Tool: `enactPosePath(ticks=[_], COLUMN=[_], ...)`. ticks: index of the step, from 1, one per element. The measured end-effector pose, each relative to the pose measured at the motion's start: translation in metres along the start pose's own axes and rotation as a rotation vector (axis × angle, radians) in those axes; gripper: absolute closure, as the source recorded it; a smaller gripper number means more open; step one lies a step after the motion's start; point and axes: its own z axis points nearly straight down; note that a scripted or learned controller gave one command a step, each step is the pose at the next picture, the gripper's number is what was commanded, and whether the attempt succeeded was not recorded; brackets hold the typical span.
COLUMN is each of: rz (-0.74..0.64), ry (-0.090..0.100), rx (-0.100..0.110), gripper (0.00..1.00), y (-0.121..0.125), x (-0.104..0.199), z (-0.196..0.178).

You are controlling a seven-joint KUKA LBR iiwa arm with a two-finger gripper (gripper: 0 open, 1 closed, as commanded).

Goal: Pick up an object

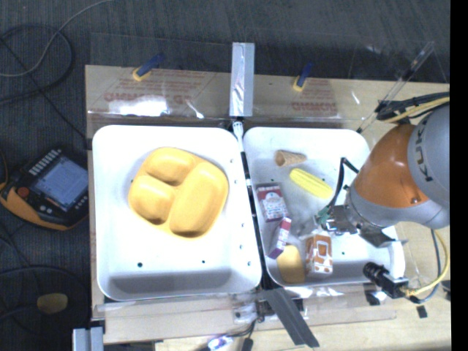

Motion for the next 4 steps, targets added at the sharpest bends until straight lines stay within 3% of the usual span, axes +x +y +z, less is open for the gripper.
enactPosePath(ticks=[1,2,3,4], rz=[0.165,0.165,0.276,0.266], ry=[-0.003,-0.005,-0.005,-0.006], rx=[0.014,0.015,0.016,0.015], gripper=[1.0,1.0,1.0,1.0], y=[0.024,0.075,0.113,0.06], x=[0.037,0.055,0.04,0.044], z=[-0.095,-0.123,-0.081,-0.116])
